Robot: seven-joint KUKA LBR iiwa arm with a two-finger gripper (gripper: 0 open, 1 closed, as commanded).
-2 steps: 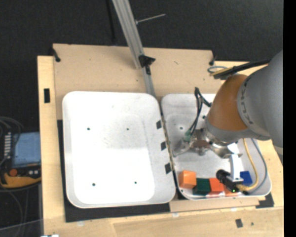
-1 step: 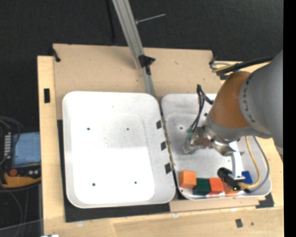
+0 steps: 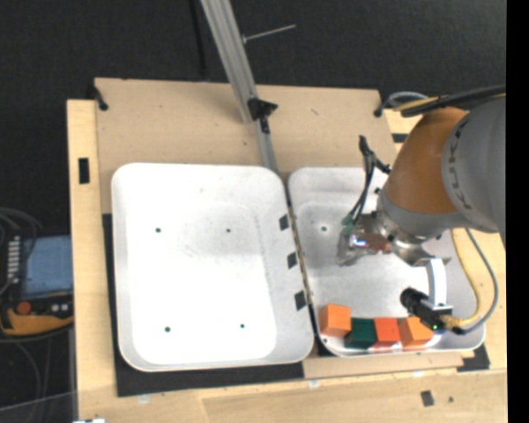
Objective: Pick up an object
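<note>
We see the blocks nearest the camera, lined up along the near wall of the right bin [image 3: 322,192]: orange block [image 3: 337,319] leftmost, then green block [image 3: 363,332], then two more orange blocks [image 3: 401,332] touching it. Gripper [image 3: 353,243] hangs over the right bin's middle, farther in from the blocks and well apart from them; we cannot tell its finger state. Left bin [image 3: 123,263] sits beside the right bin.
</note>
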